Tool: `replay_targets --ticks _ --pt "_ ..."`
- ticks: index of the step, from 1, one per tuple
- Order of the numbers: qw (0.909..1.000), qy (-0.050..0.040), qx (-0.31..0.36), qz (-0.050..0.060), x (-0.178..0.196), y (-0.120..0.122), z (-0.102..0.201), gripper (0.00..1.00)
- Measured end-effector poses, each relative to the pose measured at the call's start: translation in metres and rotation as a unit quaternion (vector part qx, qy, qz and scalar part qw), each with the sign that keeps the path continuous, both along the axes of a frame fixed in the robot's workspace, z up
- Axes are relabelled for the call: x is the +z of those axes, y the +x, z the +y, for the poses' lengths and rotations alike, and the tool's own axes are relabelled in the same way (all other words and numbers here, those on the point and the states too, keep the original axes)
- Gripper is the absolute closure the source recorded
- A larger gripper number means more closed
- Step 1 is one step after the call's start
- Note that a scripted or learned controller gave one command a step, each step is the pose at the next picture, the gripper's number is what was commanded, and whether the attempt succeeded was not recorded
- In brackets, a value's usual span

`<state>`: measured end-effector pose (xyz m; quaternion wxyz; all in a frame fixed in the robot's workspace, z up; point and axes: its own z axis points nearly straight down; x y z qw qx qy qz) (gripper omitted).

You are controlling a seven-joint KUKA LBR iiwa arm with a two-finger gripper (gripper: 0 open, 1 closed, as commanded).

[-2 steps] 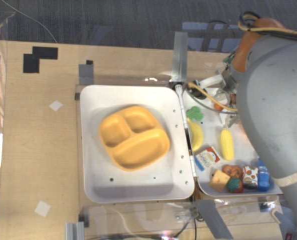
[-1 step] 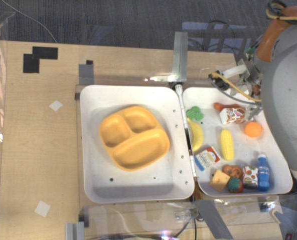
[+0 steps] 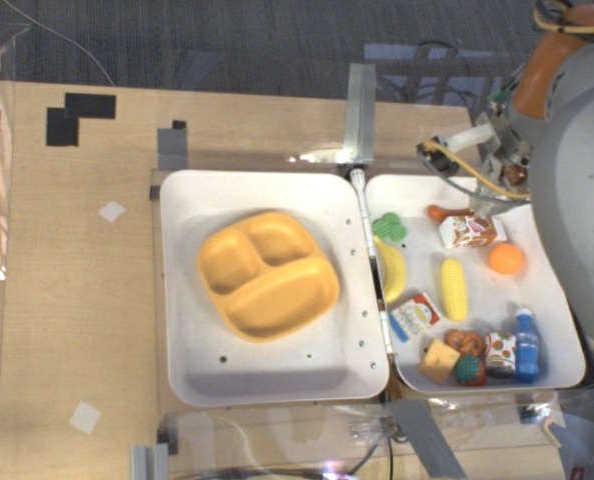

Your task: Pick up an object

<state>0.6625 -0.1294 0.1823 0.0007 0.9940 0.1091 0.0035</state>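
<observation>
White bins side by side on the bench: left bin (image 3: pixel 177 268) holds a yellow divided plate (image 3: pixel 267 274), sitting a bit tilted, approx centre. Right bin (image 3: pixel 562 313) holds the small stuff.

Gripper (image 3: pixel 484 200) is over the far part of the right bin, arm (image 3: pixel 567 118) coming in from the right w/ orange band up top. Can't tell how the pincer stands – tip is lost among cables and the carton below it, so no call on whether it holds anything.

Objs in right bin: white-and-red carton (image 3: pixel 469 232) just under the gripper tip, w/ a brown-orange piece (image 3: pixel 442 211) touching its far-left side. Orange ball (image 3: pixel 507 259) just right of the carton, near the right wall. Green item (image 3: pixel 390 229) at far left, banana (image 3: pixel 390 268) directly nearer than it, along the left wall. Corn cob (image 3: pixel 455 288) mid-bin, upright in the view. Small white packet w/ red print (image 3: pixel 414 317) near-left of the corn.

Near edge cluster: tan block (image 3: pixel 438 360), red-brown round thing (image 3: pixel 465 342), strawberry-like piece (image 3: pixel 468 370), red-white can (image 3: pixel 500 351), blue bottle (image 3: pixel 525 346) at far right of the group; all touching or just beside each other.
</observation>
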Motion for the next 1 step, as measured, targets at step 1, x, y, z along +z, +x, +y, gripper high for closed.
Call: replay_targets --ticks 1 --pt "1.0 0.0002 0.0 0.001 -0.0008 -0.0002 0.0003 0.0"
